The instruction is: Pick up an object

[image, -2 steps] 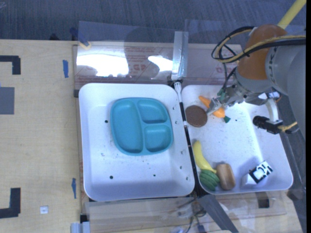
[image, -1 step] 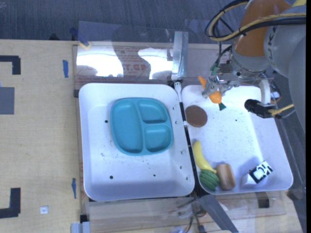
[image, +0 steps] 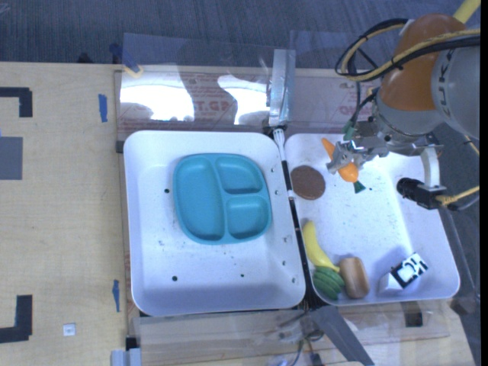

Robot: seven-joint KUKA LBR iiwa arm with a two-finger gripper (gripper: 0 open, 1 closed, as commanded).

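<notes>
The toy carrot (image: 341, 163) lies at the far end of the right bin (image: 435, 235), its long axis slanting from upper left to lower right, directly under the gripper (image: 349, 152), whose 2 fingers appear clamped around its orange body.

right bin (image: 427, 235) middle is wide open; banana (image: 316, 248), bread roll (image: 354, 275) and black-and-white box (image: 406, 271) crowd its near edge, brown disc (image: 308, 181) sits by the left wall.
</notes>
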